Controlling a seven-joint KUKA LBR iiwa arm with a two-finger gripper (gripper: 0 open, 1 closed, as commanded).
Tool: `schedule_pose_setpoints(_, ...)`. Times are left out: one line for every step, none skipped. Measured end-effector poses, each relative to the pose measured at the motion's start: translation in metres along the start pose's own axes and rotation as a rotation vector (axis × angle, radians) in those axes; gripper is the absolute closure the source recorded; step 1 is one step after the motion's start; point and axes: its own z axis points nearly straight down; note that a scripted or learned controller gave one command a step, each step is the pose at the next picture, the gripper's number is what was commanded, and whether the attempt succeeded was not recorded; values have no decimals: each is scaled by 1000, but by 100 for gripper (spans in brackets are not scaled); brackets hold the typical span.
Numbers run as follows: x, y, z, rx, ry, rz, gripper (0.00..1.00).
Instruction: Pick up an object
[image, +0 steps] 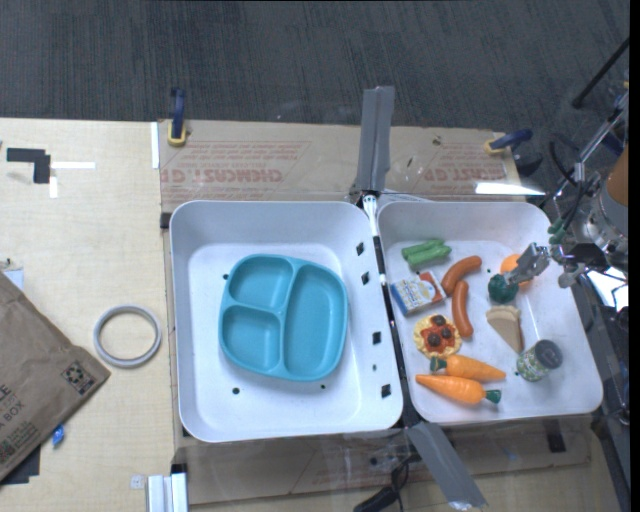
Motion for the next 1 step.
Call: schedule_pose_setpoints(26,72,116,-2,0,4,0)
